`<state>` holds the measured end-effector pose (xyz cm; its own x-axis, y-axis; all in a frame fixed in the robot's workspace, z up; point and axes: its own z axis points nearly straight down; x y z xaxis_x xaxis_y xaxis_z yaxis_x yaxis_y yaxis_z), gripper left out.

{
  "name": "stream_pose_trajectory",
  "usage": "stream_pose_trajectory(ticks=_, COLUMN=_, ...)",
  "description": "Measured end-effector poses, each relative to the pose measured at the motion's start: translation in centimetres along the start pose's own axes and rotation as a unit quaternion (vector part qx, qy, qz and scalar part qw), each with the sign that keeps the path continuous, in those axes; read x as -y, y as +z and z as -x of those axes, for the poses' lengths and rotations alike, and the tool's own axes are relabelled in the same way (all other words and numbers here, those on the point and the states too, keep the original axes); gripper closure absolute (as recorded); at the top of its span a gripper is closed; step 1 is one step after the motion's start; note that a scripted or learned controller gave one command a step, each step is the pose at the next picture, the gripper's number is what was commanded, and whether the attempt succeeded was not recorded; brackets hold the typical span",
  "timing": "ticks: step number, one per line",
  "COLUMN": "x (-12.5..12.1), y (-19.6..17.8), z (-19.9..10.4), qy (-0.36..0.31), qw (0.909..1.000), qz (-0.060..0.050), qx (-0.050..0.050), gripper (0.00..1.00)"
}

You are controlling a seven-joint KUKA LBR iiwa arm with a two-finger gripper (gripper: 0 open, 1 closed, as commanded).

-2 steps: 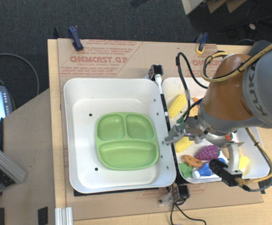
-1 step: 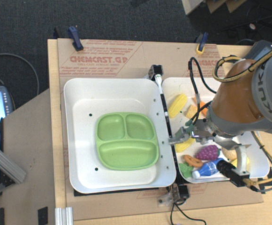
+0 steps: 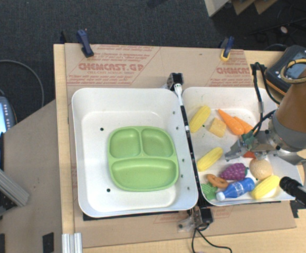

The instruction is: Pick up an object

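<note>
**Arm low over the toy-food bin**

The arm reaches in from the right, its gripper (image 3: 241,146) down among toy foods in the right bin (image 3: 195,96), between carrot (image 3: 234,122) and purple grapes (image 3: 233,171). Whether it pinches anything cannot be told. The wrist hides a red item behind it.

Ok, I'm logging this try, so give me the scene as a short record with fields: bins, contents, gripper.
left bin: holds a green divided plate
right bin: toy food: two corn cobs, carrot, grapes, blue bottle, lemon, yellow cube
gripper: low over the right bin, between carrot and grapes
held: nothing seen between the fingers
arm: reaches in from the right
</note>
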<state>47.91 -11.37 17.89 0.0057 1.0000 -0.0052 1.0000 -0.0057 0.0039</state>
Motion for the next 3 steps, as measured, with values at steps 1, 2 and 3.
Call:
stream_pose_trajectory(ticks=1, x=-0.3, y=-20.7, z=-5.9, qy=-0.007, qw=0.9999, qz=0.008, qx=-0.003, gripper=0.0)
stream_pose_trajectory(ticks=2, x=0.2, y=-6.7, z=-6.5, qy=-0.002, qw=1.0, qz=-0.009, qx=-0.003, gripper=0.0)
stream_pose_trajectory(ticks=3, x=0.2, y=-0.2, z=-13.9, qy=-0.006, qw=1.0, qz=-0.006, qx=-0.004, gripper=0.0)
